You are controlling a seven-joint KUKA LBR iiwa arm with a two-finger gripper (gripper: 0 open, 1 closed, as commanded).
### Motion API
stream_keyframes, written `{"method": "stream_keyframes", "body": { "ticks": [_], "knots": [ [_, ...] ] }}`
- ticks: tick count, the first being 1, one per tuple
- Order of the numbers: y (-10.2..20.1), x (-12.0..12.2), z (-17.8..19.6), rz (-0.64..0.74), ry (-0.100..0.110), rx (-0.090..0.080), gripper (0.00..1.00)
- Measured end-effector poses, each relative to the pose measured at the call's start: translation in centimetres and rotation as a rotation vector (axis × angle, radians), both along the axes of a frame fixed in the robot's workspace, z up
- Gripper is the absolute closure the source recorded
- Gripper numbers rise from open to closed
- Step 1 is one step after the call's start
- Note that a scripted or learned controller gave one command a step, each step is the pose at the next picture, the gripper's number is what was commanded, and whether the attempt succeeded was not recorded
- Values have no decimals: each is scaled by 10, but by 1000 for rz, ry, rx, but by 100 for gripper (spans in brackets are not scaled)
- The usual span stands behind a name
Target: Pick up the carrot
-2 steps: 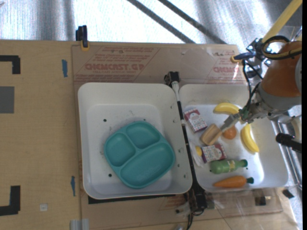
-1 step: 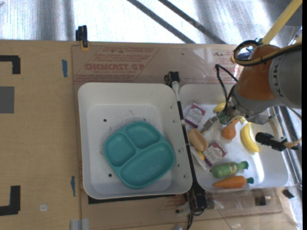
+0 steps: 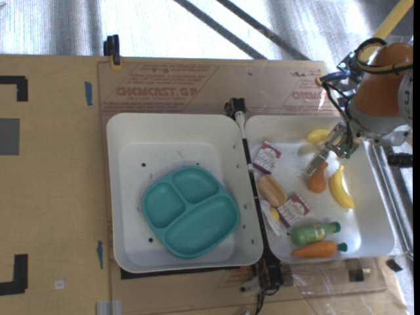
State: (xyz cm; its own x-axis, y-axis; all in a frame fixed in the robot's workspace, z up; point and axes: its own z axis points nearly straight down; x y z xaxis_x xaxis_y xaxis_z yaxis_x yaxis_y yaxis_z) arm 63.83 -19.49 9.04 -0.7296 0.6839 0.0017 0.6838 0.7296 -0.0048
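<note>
We're hovering our end effector (image 3: 319, 163) over the right bin (image 3: 375, 238), just above a small orange piece (image 3: 317, 183) beside a banana (image 3: 340, 188), and we can't tell its grip state. The carrot (image 3: 319, 249) lies untouched at the bin's near edge, touching the green bottle (image 3: 314, 232). The pick isn't started yet.

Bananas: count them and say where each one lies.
2. One banana lies by the right bin's right wall; another banana sits near its back, partly hidden by the gripper. More may be hidden under the arm.
</note>
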Motion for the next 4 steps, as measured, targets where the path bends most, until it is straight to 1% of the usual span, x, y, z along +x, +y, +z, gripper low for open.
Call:
{"method": "stream_keyframes", "body": {
  "ticks": [1, 2, 3, 4],
  "knots": [
    [41, -27, -2, 117, -13, 1, 0],
    [-28, 11, 55, 402, -22, -8, 0],
    [36, -81, 95, 542, -14, 1, 0],
    [-31, -100, 50, 902, -4, 5, 0]
  ]
}}
